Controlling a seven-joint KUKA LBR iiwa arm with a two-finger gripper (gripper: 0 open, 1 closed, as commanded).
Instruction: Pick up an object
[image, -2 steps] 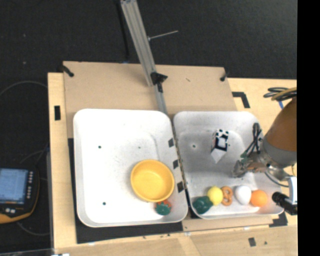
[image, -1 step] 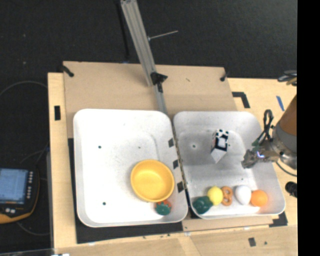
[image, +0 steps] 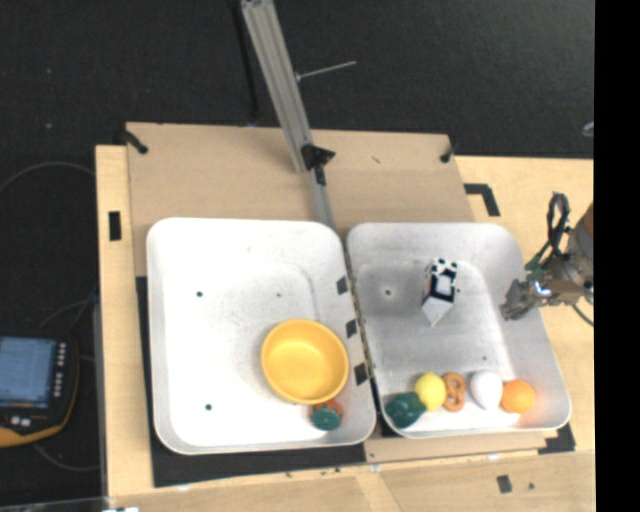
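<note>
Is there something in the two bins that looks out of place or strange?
Nothing stands out. The yellow bowl sits upright in the left bin; small items lie along the right bin's near edge.

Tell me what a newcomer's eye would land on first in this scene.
The yellow bowl in the left bin stands out first, sitting near that bin's front right corner with a small green and red thing just below it. Next comes the row of small coloured items along the front edge of the right bin, ending in an orange ball, with a black-and-white block lying alone mid-bin.
</note>
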